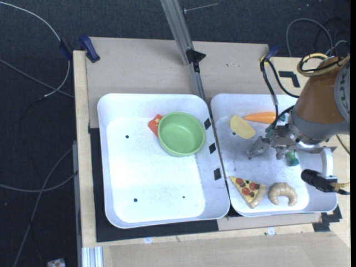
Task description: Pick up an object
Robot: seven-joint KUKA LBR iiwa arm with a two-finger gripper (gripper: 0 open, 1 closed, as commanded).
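A flat, pale wooden desk point(139, 60) is seen carrying two shallow white bins with rounded corners. The left bin point(139, 188) has a smooth, faintly speckled floor; a round, glossy green bowl point(181, 133) rests near its upper right corner, and a small orange-red piece point(153, 124) is partly covered by the bowl's left rim.

The right bin point(245, 166) is entered from the right by the grey arm point(325, 102), whose orange band is seen above the wrist. The tool point(260, 148) is held low over the bin's middle, just below and right of a pale yellow, rounded slice point(242, 127); its fingers appear spread, with nothing seen between them, though the view here is poor.

An orange, tapered carrot point(260, 117) lies at the upper edge, touching the yellow slice. A curved, golden-brown croissant point(283, 193) and a triangular pizza slice point(247, 189) with red spots lie side by side along the lower edge, apart from the tool.
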